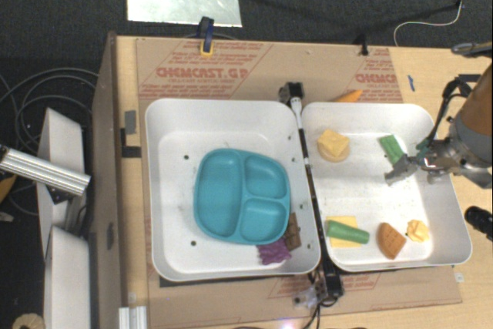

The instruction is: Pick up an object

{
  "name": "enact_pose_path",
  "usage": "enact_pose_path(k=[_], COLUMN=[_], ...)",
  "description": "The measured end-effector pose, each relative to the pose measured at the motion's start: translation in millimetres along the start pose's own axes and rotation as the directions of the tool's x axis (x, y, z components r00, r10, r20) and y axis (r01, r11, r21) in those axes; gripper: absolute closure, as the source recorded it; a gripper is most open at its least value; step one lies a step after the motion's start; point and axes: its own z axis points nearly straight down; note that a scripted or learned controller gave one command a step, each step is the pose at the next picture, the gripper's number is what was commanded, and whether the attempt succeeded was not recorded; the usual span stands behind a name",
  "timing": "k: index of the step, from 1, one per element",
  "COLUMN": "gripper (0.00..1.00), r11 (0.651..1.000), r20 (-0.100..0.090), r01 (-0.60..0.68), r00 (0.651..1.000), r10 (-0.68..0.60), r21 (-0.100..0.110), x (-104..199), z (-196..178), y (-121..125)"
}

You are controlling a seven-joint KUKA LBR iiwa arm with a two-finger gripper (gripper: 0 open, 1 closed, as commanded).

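In the right bin [431,119] lie a pale yellow chunk [333,145], a green block [390,146], a green cylinder [347,232] on a yellow slab, an orange wedge [391,240] and a small yellow piece [417,230]. My gripper [402,169] reaches in from the right and hangs over the middle of this bin. It sits just below and to the right of the green block, very close to it. Nothing is visibly held in it.
The left bin [169,127] holds a teal divided plate [241,195], with a purple item [271,252] and a brown item [293,233] at its lower right. An orange object [349,96] lies behind the right bin. A black clip [293,94] sits where the bins meet.
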Motion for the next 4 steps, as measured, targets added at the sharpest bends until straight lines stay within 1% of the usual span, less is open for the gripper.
enact_pose_path(k=[1,2,3,4], gripper=[0.0,0.0,0.0,1.0], r11=[1.0,1.0,1.0,1.0], r20=[-0.001,0.001,-0.003,0.001], r01=[0.004,0.009,0.004,0.004], r00=[1.0,1.0,1.0,1.0], r10=[-0.004,-0.009,-0.004,-0.004], r21=[0.003,-0.017,0.006,-0.006], x=[-3,54,85,81], z=[114,-11,112,93], y=[60,115,146,148])
